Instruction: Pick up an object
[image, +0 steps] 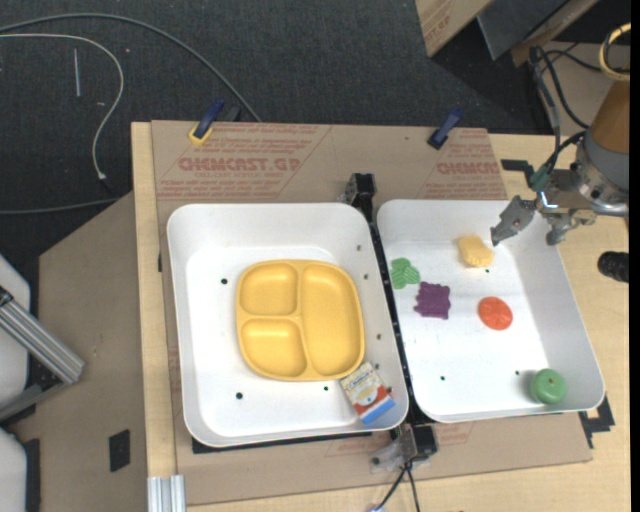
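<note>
We hold our gripper (528, 227) with fingers spread and empty, just beside the yellow toy (475, 251), poised to straddle it for pickup.

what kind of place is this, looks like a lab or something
Likely a robotics lab test bench: two white bins sit on clamped cardboard, a robot arm's claw hangs over small toy pieces like the orange one, and loose cables trail across the dark floor.
</note>
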